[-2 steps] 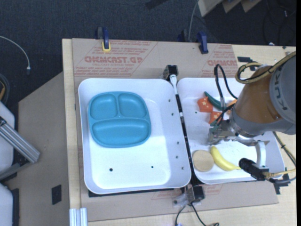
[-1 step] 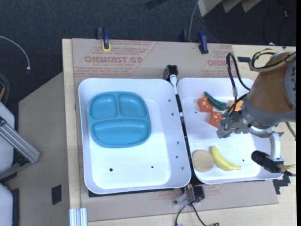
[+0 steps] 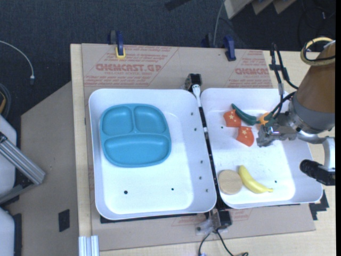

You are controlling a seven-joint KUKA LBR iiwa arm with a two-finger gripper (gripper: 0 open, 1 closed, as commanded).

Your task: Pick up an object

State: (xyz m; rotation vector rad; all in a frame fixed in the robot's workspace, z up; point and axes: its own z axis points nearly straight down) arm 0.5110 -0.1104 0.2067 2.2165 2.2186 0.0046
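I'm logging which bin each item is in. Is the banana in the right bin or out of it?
In. The banana lies flat on the right bin's floor near its front edge, beside a tan disc.

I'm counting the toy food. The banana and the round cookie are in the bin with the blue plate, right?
Not quite. The camera view shows the banana and round cookie in the right bin; the blue plate sits alone in the left bin.

Arm [image 3: 318, 97]: single, grey with orange band, entering from right edge of frame, wrist angled down-left. Gripper [image 3: 265, 136]: right-centre of frame, low, pointing left.
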